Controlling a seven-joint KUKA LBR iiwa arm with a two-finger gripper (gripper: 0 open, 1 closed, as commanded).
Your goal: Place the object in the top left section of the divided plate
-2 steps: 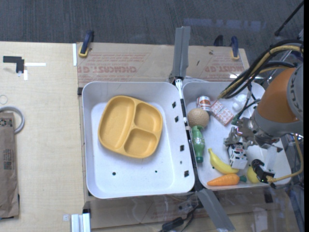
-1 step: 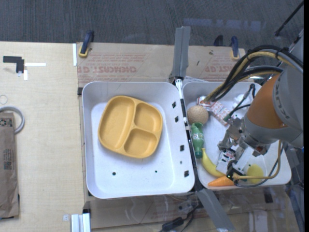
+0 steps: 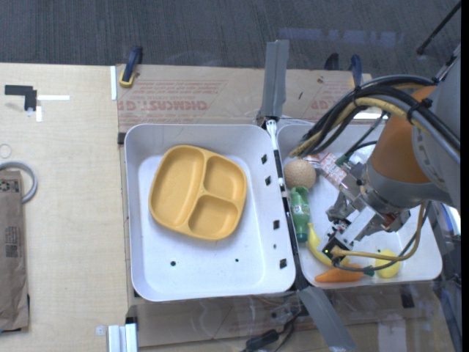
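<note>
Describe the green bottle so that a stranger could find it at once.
Look in the right bin, along its left wall beside the divider. The green bottle lies there, just below a round tan ball and above a yellow banana. It is the only green, long, narrow thing.

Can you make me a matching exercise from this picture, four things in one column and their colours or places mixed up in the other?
Things:
1. divided plate
2. bottle
3. carrot
4. round ball

Descriptions:
A. tan, by the divider at the top of the right bin
B. yellow, in the left bin
C. orange, at the near edge of the right bin
D. green, lying along the divider in the right bin

Pairs: 1-B, 2-D, 3-C, 4-A
</note>
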